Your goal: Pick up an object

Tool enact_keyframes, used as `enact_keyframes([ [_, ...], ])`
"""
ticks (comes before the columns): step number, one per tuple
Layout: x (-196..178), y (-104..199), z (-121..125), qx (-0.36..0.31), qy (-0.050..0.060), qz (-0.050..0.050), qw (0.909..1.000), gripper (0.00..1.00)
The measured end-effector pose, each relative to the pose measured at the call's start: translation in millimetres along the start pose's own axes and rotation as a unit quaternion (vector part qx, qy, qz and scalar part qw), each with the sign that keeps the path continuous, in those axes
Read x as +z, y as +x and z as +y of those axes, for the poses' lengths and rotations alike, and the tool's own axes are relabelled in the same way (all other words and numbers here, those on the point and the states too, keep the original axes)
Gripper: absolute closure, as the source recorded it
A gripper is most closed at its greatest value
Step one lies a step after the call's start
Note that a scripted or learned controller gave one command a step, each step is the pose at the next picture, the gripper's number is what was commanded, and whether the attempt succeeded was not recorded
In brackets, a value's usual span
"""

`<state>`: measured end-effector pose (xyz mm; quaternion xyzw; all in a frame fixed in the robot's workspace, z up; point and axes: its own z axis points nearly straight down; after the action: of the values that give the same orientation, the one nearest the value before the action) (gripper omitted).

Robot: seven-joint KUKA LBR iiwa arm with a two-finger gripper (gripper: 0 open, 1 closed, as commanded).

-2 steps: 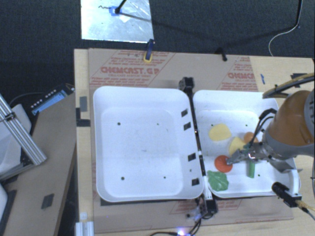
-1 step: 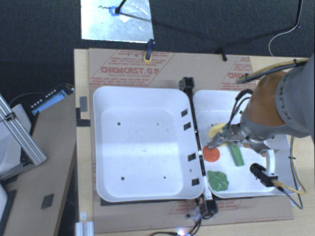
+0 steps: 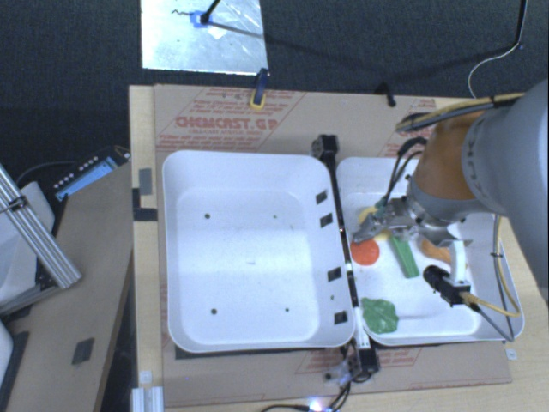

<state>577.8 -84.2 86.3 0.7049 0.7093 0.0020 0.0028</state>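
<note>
Looking down on the bench, I've got the two white bins side by side, the left bin [image 3: 249,247] and the right bin [image 3: 412,329], sitting on a brown cardboard sheet [image 3: 232,118] with red print on it. My arm [image 3: 480,157] comes in from the right, grey with the orange band showing above the wrist, and it's bent down over the far half of the right bin.

The gripper [image 3: 371,224] is low in the right bin, close to the divider between the two bins. I can see the metal fingers pointing left, but from this slant I cannot tell how wide they stand, and I see nothing clearly between them.

Just near of the gripper lies a round orange-red piece [image 3: 365,252], right beside the fingertips; touching or not, I can't say. To its right is a green stick [image 3: 405,255], lying slantwise. Something yellow [image 3: 369,212] peeks out by the gripper on the far side. An orange piece [image 3: 435,249] shows under the wrist, partly hidden. Toward the near left corner of that bin sits a crumpled green lump [image 3: 379,315], well apart from the gripper.

Off the wrist, a black part [image 3: 446,285] hangs over the bin with a yellow cable [image 3: 502,309] looping from it.

Far from me, a shiny silver sheet [image 3: 204,22] lies on the dark floor.
</note>
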Motion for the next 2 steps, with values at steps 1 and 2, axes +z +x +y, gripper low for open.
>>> enact_keyframes([
  [1, -12.2, -0.9, 0.7, 0.0, -0.002, 0.0, 1.0, 1.0],
  [2, -103.8, 77.1, 40.9, -0.003, -0.002, 0.001, 1.0, 1.0],
])
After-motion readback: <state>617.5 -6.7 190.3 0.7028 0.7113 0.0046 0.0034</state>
